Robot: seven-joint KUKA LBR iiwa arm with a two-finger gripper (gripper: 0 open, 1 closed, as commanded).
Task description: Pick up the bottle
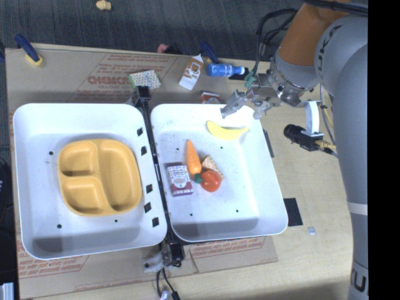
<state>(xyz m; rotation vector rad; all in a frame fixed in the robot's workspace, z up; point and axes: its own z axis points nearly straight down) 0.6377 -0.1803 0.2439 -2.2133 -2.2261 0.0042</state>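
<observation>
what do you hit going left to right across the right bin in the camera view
red and white carton → carrot → tomato → banana, with the gripper over the bin's far right corner

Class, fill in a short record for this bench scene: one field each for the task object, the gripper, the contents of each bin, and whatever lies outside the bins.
task object: blue bottle, lying on its side on the bench behind the right bin
gripper: above the right bin's far edge, holding nothing
left bin: yellow divided plate
right bin: banana, carrot, tomato, small red packet
outside bins: small carton, green patterned packet
</observation>
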